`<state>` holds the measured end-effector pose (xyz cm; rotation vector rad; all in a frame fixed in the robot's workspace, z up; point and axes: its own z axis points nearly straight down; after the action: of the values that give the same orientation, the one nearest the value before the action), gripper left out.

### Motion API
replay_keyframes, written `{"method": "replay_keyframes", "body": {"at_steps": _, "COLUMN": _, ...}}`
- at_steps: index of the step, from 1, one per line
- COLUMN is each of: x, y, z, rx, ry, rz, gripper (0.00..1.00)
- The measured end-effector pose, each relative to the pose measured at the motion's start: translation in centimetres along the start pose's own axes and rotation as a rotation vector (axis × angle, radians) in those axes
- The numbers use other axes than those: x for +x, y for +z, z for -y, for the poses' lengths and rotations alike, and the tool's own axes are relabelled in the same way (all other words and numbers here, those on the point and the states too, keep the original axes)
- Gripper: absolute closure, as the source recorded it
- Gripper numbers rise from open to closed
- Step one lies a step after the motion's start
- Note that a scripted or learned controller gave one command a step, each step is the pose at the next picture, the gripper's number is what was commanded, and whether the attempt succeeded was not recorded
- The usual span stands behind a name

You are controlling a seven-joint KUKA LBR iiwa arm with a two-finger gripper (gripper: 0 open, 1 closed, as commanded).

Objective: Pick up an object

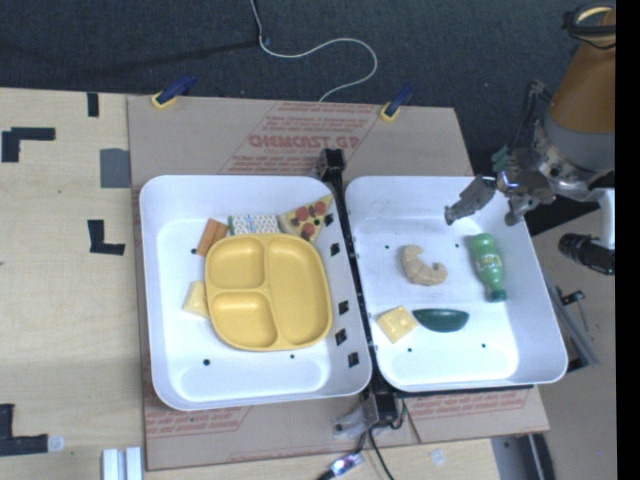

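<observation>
**Arm poised over right bin, nothing in its grip**

The end effector [495, 201] hangs spread open and holding nothing above the right bin's [520, 363] far corner, near the green bottle [487, 265]. A croissant-shaped piece [422, 266], a yellow cheese wedge [395, 323] and a dark green pod [440, 319] lie nearby. In the left bin [165, 368], a yellow divided plate [268, 290] rests among small food pieces.

Glossy white plastic bins [165, 368]; matt yellow plastic divided plate [268, 290]; shiny green bottle [488, 265]; brown cardboard sheet [290, 138] underneath.
</observation>
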<state>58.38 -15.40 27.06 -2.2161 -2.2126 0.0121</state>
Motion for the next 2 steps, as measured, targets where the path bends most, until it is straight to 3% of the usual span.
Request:
{"method": "replay_keyframes", "body": {"at_steps": 1, "x": 0.0, "y": -0.6, "z": -0.2, "rx": -0.011, "ry": -0.003, "rz": 0.002, "gripper": 0.0}}
{"method": "replay_keyframes", "body": {"at_steps": 2, "x": 0.2, "y": 5.8, "z": 0.1, "rx": -0.005, "ry": -0.003, "rz": 0.001, "gripper": 0.0}}
